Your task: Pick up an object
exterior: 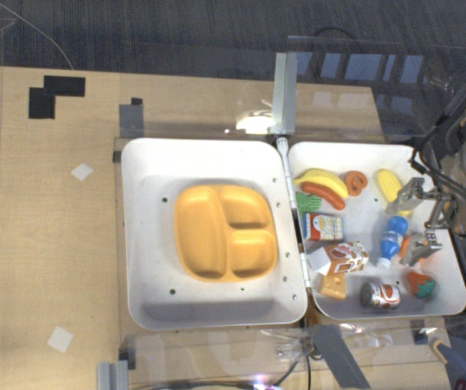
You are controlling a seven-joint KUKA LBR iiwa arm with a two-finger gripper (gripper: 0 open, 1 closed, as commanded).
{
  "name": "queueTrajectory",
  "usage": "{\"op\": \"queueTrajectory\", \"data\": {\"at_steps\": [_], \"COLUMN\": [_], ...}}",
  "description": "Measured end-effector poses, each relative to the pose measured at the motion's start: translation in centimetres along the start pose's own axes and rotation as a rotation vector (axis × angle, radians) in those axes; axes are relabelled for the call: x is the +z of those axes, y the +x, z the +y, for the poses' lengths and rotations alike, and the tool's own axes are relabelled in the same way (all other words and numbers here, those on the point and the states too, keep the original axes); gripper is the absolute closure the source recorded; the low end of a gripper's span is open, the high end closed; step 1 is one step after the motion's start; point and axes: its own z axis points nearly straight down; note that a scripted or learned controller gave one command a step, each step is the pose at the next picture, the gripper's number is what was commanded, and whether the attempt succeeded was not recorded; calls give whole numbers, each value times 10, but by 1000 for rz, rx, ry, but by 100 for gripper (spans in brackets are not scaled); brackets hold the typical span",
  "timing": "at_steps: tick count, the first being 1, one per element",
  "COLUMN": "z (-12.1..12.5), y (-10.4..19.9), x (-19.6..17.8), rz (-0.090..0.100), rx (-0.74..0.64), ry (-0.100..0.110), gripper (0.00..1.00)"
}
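Pale wooden bench under two white bins, dark carpet behind; claw wide.

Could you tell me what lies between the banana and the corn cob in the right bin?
In the camera view, a donut sits between the banana and corn cob.

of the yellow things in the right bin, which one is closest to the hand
The corn cob, at the bin's far side beside the hand. The banana lies farther left, past the orange ring.

The arm reaches in from the right, its gripper low (fingers spread apart)
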Motion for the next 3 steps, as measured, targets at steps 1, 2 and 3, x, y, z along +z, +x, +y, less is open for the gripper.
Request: {"op": "queueTrajectory", "data": {"at_steps": [1,2,3], "z": [-55,-70,-73], "y": [-36,-177,-165], "x": [96,118,181], "rz": [9,0,12], "rx": [-69,-100,399], "ry": [-3,-1,2], "gripper": [0,0,0]}}
